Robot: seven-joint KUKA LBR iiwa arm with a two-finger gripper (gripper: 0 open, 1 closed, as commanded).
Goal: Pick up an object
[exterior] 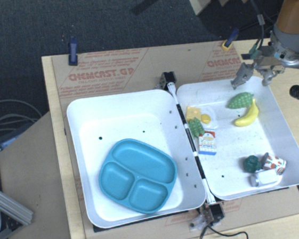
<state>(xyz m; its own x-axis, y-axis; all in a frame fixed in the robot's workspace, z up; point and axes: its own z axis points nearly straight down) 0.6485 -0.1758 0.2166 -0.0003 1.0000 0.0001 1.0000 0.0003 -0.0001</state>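
The tool, fingers spread open and gripping nothing, hangs at the right bin's twelve o'clock rim, just above the green object and banana.

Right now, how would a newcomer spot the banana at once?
Start at the right bin, the one without the blue tray. Look to its far half, just below the gripper, where two things lie touching. The banana is the curved yellow one, smooth, lying under the bumpy green leafy piece.
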